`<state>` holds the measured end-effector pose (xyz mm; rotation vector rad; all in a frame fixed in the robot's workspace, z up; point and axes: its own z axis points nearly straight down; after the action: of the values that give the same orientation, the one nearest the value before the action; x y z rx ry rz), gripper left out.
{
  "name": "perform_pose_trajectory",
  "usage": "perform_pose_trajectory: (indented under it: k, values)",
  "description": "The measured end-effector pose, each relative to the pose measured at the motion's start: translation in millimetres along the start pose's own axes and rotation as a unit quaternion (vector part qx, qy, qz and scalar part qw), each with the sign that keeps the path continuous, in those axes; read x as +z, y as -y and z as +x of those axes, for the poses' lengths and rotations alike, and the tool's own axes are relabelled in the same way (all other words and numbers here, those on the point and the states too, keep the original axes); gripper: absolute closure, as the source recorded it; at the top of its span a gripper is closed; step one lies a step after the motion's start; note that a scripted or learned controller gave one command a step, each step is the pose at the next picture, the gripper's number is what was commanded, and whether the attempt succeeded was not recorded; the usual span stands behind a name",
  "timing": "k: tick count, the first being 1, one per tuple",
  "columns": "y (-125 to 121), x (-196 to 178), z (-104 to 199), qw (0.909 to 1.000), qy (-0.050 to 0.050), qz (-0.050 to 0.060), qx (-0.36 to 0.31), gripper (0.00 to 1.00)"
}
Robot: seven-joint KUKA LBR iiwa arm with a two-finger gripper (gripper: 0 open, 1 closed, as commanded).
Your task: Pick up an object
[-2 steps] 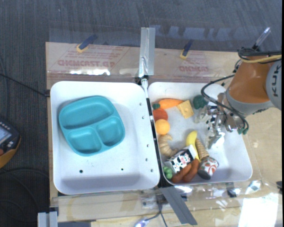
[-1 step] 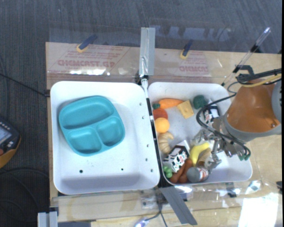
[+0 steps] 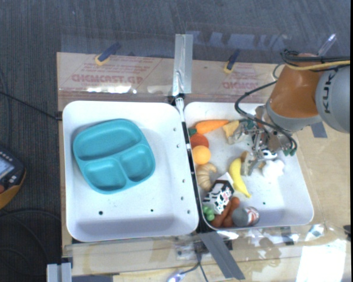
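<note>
Clutter crowds the right bin (image 3: 294,210), where the gripper (image 3: 260,148) hangs low over the upper middle; wires and metal parts blur together there, so whether it is open or closed cannot be told, nor whether anything is caught in it. Just below it lies something small and white (image 3: 273,168), hard to identify. A carrot (image 3: 212,126), tomato (image 3: 199,141), orange (image 3: 201,154) and banana (image 3: 239,180) lie along the bin's left side, with a tangled heap of toys (image 3: 223,204) at the lower corner. The left bin (image 3: 159,210) holds a teal divided tray (image 3: 113,155).
</note>
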<state>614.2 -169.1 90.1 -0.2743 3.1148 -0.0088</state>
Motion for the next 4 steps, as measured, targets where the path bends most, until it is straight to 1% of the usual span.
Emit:
perform_pose_trajectory:
  k: [1, 2, 3, 4]
  values:
    - [-40.3, -1.3, 21.0, 0.9976, 0.0, 0.0, -0.07, 0.0]
    - [-84.1, -2.3, 51.2, 0.9976, 0.0, -0.001, -0.069, 0.0]
    - [-75.6, -0.7, 5.8, 1.0, -0.001, -0.002, 0.009, 0.0]
    - [-27.7, -1.0, 30.2, 0.9963, 0.0, -0.001, -0.086, 0.0]
